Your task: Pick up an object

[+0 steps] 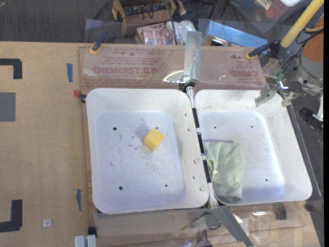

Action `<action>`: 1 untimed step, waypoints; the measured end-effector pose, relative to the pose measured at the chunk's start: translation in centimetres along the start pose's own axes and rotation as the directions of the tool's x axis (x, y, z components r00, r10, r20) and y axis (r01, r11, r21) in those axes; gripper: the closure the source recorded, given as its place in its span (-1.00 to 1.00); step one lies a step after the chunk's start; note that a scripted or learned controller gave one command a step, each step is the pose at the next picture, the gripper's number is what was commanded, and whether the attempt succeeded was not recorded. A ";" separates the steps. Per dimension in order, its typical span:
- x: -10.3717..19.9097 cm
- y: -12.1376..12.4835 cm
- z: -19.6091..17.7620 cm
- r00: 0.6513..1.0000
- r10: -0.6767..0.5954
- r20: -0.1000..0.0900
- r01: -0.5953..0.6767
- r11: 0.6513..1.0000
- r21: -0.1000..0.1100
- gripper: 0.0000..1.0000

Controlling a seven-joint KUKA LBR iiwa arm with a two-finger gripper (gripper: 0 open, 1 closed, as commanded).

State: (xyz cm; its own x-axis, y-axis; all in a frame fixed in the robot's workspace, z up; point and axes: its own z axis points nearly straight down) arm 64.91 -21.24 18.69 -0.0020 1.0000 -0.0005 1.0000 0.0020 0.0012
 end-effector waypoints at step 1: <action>3.9 -6.2 9.8 0.989 -0.148 0.002 0.148 0.989 -0.006 -1.00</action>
State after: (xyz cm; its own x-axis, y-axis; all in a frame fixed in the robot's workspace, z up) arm 58.72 -17.31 8.83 -0.1499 0.9887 -0.0027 0.9887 0.1499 0.0073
